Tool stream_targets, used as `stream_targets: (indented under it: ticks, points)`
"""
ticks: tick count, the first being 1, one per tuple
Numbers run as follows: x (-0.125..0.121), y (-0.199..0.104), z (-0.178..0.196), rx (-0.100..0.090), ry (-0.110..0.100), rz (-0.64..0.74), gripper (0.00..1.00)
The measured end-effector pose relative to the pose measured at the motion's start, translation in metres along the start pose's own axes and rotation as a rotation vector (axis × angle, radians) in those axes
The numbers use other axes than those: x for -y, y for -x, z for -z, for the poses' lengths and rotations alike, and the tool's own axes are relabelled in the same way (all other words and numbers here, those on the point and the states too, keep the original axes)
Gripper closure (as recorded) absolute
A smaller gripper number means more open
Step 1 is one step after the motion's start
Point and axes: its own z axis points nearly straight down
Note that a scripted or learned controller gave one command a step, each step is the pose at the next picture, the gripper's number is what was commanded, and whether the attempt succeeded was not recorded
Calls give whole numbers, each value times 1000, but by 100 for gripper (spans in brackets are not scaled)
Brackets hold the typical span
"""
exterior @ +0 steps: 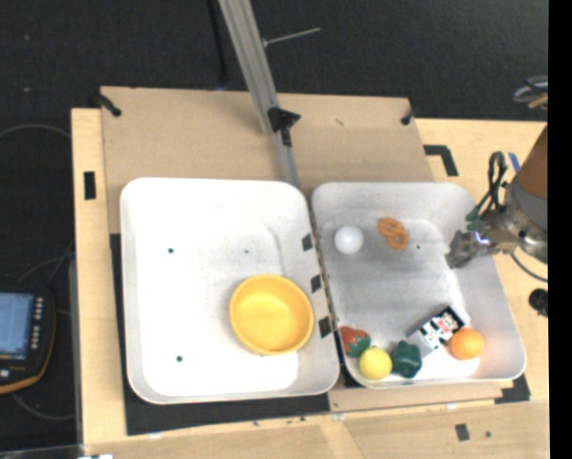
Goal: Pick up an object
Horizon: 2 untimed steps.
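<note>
The right bin [382,275] holds a white ball [348,240] and an orange pretzel-shaped piece [394,233] near its back. Along its front lie a red and green item [353,338], a yellow ball [375,362], a dark green block [407,359], a black and white box [438,328] and an orange ball [467,343]. My gripper [461,250] hangs over the right bin's right rim, right of the pretzel piece and above the box, with nothing visible between its fingers.
A yellow bowl [271,313] sits in the left bin [171,285] near its front right. A metal pole [253,65] slants up from between the bins at the back. A handheld pendant [9,338] lies at the far left.
</note>
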Motion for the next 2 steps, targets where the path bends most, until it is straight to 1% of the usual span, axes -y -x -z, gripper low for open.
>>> stream_targets:
  ticks: [1, 2]
  points:
    - [-8, -6, 53, -1, -4, 5, 100]
    - [-9, -5, 107, 0, 0, 6, 100]
